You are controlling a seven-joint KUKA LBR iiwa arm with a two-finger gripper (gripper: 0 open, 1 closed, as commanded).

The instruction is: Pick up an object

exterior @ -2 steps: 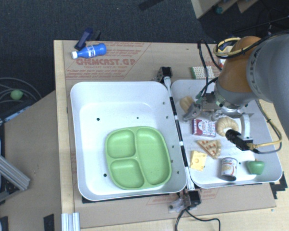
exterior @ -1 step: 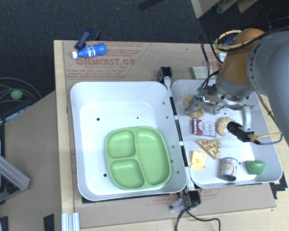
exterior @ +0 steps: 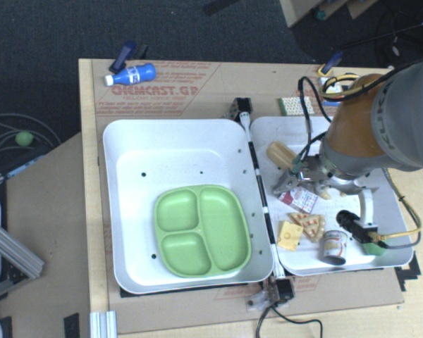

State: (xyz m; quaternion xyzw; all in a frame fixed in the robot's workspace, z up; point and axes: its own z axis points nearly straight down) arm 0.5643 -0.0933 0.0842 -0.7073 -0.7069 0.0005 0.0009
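Fingers of the gripper (exterior: 294, 180) are hovering low in the right bin (exterior: 296, 129) (open or closed, I cannot tell), just over a red-and-white packet (exterior: 302, 201); a tan roll (exterior: 281, 153), yellow block (exterior: 290, 235) and tin can (exterior: 333, 246) are lying nearby.

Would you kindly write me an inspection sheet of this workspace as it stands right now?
Surface: cardboard-topped bench bearing left bin and right bin side by side.
Job's things: in the right bin, tan cylinder, red-and-white packet, yellow wedge, waffle piece, small can.
Clutter: green divided plate in the left bin; blue-and-white bottle on the bench behind it.
Grippers: pincer low over the right bin, by the packet; whether it holds anything cannot be told.
Cables: grey coil on the floor at left; black lead at the front edge.
Surroundings: dark carpet.
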